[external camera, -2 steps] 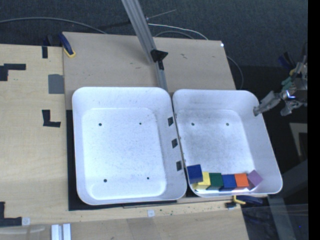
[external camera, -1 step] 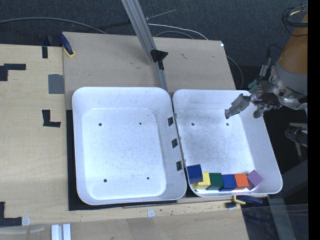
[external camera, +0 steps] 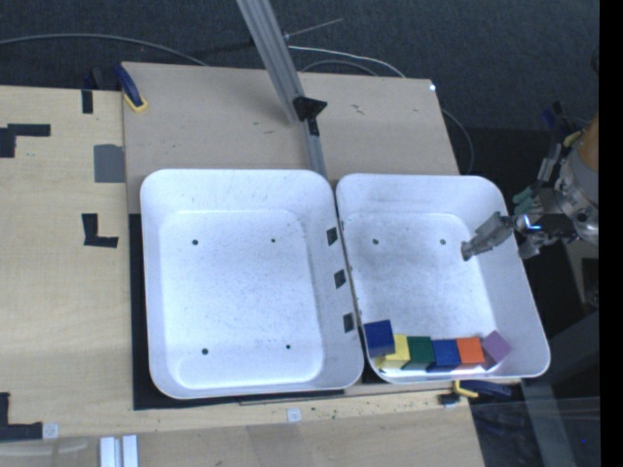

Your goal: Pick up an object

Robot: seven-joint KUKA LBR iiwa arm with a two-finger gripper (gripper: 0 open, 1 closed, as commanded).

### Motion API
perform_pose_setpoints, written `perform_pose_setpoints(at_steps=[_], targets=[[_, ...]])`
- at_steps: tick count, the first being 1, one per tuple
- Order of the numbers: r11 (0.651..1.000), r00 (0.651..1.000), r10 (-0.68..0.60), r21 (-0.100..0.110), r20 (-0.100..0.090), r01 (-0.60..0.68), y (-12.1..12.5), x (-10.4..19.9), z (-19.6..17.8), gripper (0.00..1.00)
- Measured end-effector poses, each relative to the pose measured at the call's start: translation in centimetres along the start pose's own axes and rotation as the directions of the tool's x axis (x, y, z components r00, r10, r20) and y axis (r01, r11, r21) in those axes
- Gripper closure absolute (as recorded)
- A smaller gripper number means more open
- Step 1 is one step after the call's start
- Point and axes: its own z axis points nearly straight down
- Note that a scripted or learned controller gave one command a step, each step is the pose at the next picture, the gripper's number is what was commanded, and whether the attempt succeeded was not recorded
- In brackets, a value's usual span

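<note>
A row of small coloured blocks lies along the near wall of the right shallow white plastic bin (external camera: 409, 195). From left to right there is a dark blue cube (external camera: 378, 336) that sits on a yellow block (external camera: 394, 358), then a green block (external camera: 420, 349), a blue block (external camera: 446, 353), an orange block (external camera: 470, 350) and a pale purple block (external camera: 495, 345) in the corner. The blocks touch each other.

The two-finger gripper (external camera: 484, 235) is over the right rim of this bin, well apart from the blocks. I cannot tell how wide it is. Nothing is seen between its tips.

The left shallow white plastic bin (external camera: 156, 202) stands just beside the right one. A grey metal pole (external camera: 271, 42) leans over the wooden bench (external camera: 214, 115) behind the bins.
</note>
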Motion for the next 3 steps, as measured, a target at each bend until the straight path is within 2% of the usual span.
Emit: perform_pose_setpoints(at_steps=[1,2,3], targets=[[1.0,1.0,-0.003,-0.001,0.002,0.003,6.5,-1.9,-0.5,0.0],[1.0,1.0,-0.005,0.002,-0.001,0.005,6.8,2.1,0.3,0.0],[1.0,1.0,0.006,0.006,0.001,-0.006,-0.4,-2.2,2.3,0.0]])
